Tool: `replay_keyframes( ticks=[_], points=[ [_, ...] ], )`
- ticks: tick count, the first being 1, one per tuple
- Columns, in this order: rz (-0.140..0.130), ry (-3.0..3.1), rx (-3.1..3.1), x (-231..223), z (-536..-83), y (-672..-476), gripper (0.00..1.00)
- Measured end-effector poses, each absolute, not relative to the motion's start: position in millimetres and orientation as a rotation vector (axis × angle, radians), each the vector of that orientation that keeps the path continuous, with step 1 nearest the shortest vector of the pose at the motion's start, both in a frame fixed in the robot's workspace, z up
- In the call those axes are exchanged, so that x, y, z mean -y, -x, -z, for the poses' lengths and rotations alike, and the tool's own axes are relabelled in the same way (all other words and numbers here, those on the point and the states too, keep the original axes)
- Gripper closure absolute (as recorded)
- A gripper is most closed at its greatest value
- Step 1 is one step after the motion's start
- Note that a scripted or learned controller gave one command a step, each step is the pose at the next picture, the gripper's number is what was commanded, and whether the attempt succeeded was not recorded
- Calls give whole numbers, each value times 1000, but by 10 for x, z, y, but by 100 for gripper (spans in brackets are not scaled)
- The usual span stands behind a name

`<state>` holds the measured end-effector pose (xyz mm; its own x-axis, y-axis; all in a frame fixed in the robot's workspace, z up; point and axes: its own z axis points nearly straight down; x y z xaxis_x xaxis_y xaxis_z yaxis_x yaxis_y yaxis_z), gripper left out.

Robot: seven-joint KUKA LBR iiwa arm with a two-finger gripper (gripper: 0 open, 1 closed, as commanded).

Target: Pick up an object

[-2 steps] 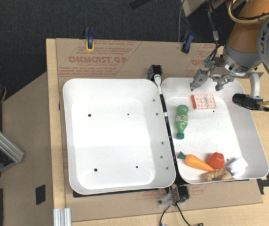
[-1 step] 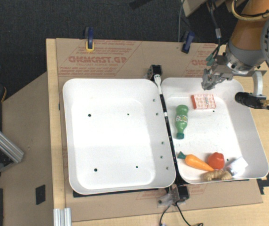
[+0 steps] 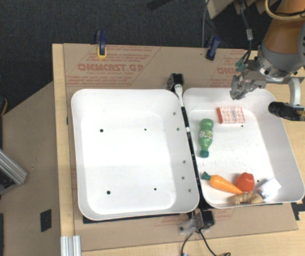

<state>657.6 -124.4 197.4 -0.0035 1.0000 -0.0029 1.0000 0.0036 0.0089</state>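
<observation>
My gripper [image 3: 239, 92] hangs over the far edge of the right bin [image 3: 287, 143], with nothing visible between its fingers. Just in front of it lies a small red-and-white patterned box [image 3: 230, 114]. A green bottle [image 3: 205, 136] lies near the bin's left wall. At the near end sit an orange carrot [image 3: 222, 183], a red tomato-like piece [image 3: 245, 181], a tan ginger-like root [image 3: 247, 198] and a small white-and-blue object [image 3: 269, 188].
The left bin [image 3: 83, 143] stands beside the right one on a cardboard sheet [image 3: 142, 63] held by blue clamps [image 3: 101, 40]. A black divider strip [image 3: 187, 132] runs between the bins.
</observation>
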Motion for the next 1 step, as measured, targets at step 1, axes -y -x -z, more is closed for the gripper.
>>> replay_keyframes(
  ticks=[1],
  points=[
    [-8, -2209, -2218, 1246, -2077, -6582, 100]
  ],
)
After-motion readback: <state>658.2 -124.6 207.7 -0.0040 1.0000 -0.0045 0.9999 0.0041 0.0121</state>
